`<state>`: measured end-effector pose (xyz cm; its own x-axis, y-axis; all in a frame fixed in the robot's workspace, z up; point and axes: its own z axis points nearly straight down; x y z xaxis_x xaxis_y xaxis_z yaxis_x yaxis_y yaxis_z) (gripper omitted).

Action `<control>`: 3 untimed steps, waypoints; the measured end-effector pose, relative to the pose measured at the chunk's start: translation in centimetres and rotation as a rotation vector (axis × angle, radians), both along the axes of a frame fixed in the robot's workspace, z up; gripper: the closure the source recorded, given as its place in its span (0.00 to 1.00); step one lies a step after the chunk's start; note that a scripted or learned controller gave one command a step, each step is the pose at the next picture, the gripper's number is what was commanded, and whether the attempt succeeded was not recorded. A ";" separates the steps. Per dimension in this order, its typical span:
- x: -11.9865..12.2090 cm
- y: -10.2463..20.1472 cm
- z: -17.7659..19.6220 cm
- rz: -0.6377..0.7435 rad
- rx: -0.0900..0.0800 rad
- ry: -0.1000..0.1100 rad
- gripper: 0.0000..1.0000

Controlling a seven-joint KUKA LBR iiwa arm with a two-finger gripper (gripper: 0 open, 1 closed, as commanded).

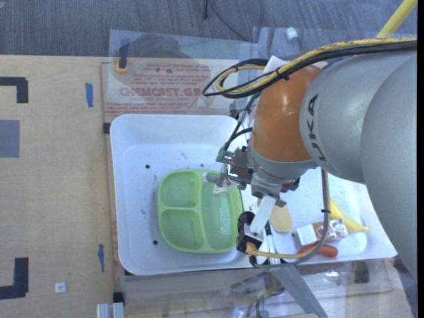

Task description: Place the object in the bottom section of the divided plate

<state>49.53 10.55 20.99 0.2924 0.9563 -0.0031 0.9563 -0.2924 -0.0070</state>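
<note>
Gripper [220,181] above green divided plate [195,211] in left bin [132,177] (jaw state indiscernible); small objects [318,234] alongside.

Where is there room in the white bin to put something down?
Bare floor lies in the left bin above the green plate and along its left side. The right bin is crowded: arm, cables and small toys.
</note>
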 end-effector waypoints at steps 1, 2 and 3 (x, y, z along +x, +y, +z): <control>0.2 -0.3 0.7 -0.007 -0.002 0.002 1.00; 0.3 -0.4 1.4 -0.011 -0.004 0.005 1.00; 0.3 -0.4 1.4 -0.012 -0.004 0.005 0.00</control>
